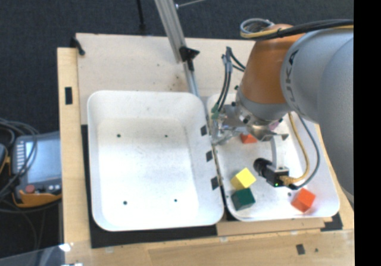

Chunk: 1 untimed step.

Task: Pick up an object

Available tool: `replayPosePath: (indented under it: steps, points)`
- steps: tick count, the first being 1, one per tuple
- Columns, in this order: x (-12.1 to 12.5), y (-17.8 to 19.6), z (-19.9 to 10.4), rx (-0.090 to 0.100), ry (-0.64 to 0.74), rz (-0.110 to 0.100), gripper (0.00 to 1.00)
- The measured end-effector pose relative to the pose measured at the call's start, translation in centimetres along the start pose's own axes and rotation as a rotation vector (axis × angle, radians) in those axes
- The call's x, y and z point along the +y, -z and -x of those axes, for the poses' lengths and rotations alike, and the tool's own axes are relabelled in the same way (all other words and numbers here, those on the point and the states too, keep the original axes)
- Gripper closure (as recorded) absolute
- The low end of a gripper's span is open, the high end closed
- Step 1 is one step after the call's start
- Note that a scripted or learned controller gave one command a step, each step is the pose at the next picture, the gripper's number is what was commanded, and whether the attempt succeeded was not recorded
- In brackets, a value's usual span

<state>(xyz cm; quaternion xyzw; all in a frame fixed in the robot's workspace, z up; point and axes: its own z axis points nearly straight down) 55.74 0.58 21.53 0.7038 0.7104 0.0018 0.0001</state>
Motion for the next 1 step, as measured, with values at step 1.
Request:
replayPosePath:
  steps: [1]
  points:
    - [2.32,-0.36,-4.67,0.0,-0.001,-0.002,1.0]
